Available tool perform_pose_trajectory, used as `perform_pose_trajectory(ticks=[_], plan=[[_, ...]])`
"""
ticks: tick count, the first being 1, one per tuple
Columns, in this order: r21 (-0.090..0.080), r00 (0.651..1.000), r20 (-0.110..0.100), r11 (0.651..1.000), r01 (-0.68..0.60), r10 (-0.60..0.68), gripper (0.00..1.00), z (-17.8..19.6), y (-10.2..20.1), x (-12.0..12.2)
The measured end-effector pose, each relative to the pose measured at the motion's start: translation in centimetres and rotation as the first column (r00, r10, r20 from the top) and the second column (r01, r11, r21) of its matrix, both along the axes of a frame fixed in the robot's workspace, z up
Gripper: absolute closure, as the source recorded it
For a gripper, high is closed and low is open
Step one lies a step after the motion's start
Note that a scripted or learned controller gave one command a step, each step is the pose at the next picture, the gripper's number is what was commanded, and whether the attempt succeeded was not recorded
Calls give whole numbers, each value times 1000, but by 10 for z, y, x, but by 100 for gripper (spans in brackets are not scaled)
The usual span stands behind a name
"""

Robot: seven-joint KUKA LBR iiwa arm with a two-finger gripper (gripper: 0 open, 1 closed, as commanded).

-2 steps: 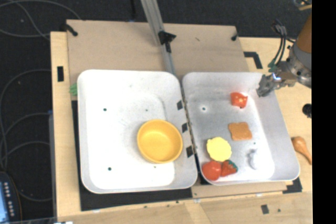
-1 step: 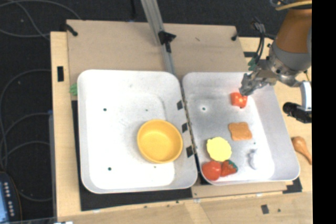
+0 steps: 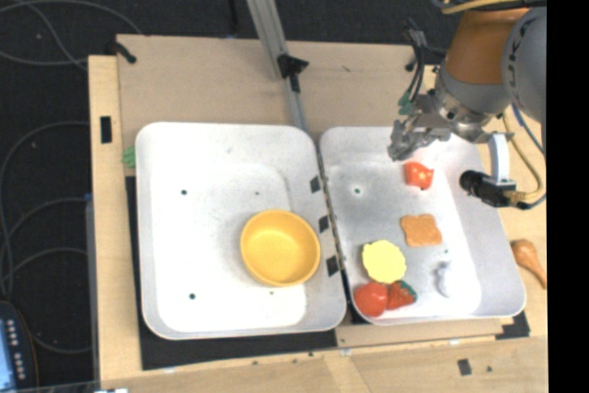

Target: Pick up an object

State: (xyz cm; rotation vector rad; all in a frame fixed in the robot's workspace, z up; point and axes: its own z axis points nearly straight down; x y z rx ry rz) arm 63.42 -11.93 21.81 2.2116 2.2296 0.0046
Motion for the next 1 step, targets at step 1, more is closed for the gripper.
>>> perform_pose_trajectory(ticks=[1], plan=[[0, 1000, 1, 1000, 0, 0, 100, 14, 49, -1]])
